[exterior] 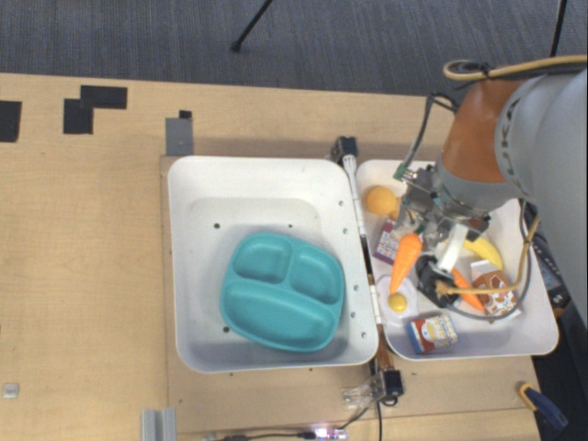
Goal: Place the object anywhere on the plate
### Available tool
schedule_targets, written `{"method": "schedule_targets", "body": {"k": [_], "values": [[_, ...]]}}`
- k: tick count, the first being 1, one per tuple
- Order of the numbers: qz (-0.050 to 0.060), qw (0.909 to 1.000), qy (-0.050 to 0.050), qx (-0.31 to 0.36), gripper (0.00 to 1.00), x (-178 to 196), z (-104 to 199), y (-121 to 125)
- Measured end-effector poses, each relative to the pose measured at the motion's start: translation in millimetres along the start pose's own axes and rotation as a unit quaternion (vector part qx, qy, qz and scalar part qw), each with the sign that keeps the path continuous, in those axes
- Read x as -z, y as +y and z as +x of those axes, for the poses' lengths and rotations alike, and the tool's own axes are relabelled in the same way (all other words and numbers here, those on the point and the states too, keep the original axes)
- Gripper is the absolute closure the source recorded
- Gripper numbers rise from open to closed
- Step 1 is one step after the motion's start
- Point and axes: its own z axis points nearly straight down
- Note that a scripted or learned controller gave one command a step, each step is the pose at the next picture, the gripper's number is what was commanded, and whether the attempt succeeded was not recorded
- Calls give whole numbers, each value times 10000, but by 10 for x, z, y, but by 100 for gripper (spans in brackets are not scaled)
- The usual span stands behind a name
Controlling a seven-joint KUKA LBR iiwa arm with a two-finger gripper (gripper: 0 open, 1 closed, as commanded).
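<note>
Now the grey arm (pixel 542 127) with its orange band enters from the right side of the frame and bends down over the right bin (pixel 533 333). Its gripper (pixel 432 246) hangs low in the middle of that bin, among the toy food. The view of the tool is poor, because the wrist and cables cover much of it, so I cannot tell if it is released or clenched, or if it grasps anything.

Just to the left of the gripper lies an orange carrot (pixel 405 257), tilted, with its thin end pointing to the lower left. Above it, in the upper left corner of this bin, sits a small orange ball (pixel 379 199). A yellow banana (pixel 481 249) lies just to the right of the gripper. Near the lower edge of the bin there is a small box with a blue side (pixel 433 332), and at the right a brown and white packet (pixel 496 294).

The left bin (pixel 197 246) holds the teal plate (pixel 283 290), which has three compartments. It rests in the lower middle part of that bin, well apart from the gripper.
</note>
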Motion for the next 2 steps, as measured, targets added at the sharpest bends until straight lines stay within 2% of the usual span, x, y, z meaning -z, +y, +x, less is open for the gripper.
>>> {"method": "schedule_targets", "body": {"k": [1, 2], "values": [[4, 9993, 4, -379, 100, 226, 586, -262], [4, 9998, 5, 203, 100, 357, 1395, -844]]}}
